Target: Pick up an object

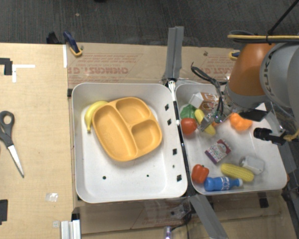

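While the arm (269, 73) leans in from the right over the right bin (271, 183), its gripper (209, 125) hangs low among the toys at that bin's left side, just beside a red tomato (189, 126) and a small yellow piece (199, 115). That yellow piece is short and rounded, lying between a green lump (187, 112) and the gripper's tip, and it seems to touch the tip, though I cannot tell from here whether the gripper has it or how wide it stands; the tip is small and dark against the clutter. An orange toy (240, 122) sits on the gripper's other side, near the arm. Further forward in the same bin lie a small maroon packet (218, 151), a corn cob (237, 172), a blue bottle (222, 183), a red pepper (200, 174) and a clear wrapped thing (252, 163). The left bin (89, 183) holds a yellow divided plate (127, 128) with a banana (92, 112) tucked against its far left edge. Scissors (7, 138) lie on the bench (30, 183) well to the left.
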Motion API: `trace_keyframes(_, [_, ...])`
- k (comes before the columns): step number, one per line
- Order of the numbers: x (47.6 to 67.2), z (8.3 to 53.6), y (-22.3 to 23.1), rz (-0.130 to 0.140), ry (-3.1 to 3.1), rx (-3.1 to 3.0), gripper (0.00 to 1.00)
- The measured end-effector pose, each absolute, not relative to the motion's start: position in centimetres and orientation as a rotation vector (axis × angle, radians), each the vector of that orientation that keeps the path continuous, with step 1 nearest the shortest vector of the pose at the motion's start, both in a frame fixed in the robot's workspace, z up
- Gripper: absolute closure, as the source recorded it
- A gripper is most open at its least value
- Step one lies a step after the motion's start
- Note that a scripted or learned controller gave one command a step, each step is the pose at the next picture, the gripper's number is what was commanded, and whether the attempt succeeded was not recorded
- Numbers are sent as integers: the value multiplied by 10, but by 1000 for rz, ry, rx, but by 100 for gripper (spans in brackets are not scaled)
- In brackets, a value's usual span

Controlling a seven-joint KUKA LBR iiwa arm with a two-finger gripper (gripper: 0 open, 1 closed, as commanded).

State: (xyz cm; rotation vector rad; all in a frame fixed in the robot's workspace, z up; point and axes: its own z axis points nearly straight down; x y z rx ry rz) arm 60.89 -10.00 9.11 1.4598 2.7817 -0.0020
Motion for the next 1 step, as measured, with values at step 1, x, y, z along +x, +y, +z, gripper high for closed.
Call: trace_keyframes(1, [611, 223, -34, -3, 2703, 1600, 100])
